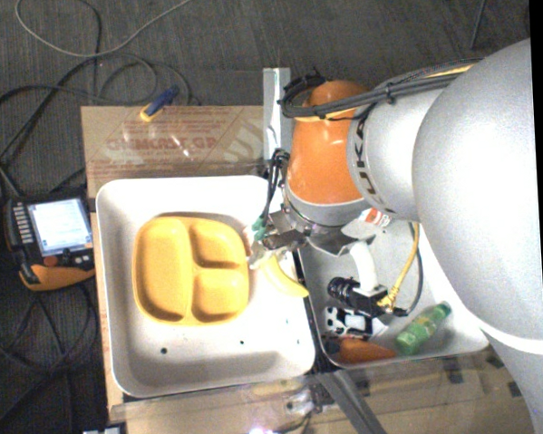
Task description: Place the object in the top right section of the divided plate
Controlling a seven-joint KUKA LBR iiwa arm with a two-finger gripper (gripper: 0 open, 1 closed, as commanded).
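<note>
A yellow divided plate (pixel 191 268) lies in the left white bin (pixel 207 365), with one large section on its left and two smaller ones on its right. My gripper (pixel 262 243) hangs at the plate's right rim, just off the upper-right section. A yellow banana-shaped object (pixel 284 279) sticks out down and to the right from between the fingers. Its upper end is pinched there, and its lower end is over the bin floor near the bin's right wall. The grey and orange wrist hides the gripper's body.
The right bin (pixel 460 342) holds a green bottle (pixel 423 329), an orange carrot-like item (pixel 365 350) and a small black-and-white object (pixel 349 316). The arm covers most of that bin. A cardboard sheet (pixel 177 139) lies behind the left bin.
</note>
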